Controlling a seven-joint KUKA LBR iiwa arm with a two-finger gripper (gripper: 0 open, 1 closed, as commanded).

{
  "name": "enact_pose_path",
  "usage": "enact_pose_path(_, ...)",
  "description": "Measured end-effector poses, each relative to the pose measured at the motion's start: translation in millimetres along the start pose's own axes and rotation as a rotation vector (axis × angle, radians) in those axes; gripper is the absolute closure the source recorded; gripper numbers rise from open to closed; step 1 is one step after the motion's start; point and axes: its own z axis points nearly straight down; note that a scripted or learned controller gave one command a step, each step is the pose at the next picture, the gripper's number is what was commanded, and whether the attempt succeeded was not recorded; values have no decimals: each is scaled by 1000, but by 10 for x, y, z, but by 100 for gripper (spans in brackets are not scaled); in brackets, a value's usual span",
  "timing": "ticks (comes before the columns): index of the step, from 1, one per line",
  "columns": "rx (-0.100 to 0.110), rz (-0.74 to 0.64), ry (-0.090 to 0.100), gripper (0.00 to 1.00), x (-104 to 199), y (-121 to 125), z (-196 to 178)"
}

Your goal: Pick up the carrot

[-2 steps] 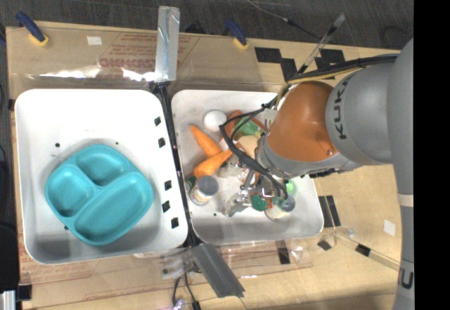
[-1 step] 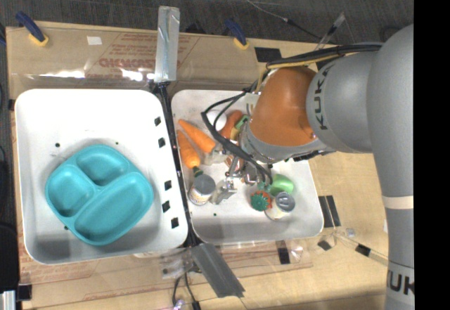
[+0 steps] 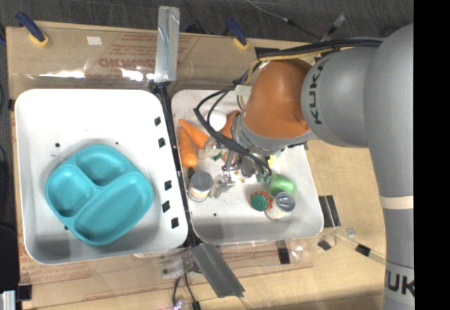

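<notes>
While the teal divided plate (image 3: 98, 192) sits in the bin well to the left of our claw (image 3: 238, 169), the carrot (image 3: 190, 141) lies just left of the claw in the right bin (image 3: 246, 231), not lifted. We cannot tell whether the claw is apart or together, so the grasp remains ahead of us.

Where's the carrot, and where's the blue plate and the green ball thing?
carrot (image 3: 191, 136): camera view, middle of its orange body.
blue divided plate (image 3: 62, 192): camera view, its left rim.
green round thing (image 3: 282, 183): camera view, its top.
</notes>
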Motion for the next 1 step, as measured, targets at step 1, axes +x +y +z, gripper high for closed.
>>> enact_pose_path(1,-4,127,-3,0,-515,204,-1016)
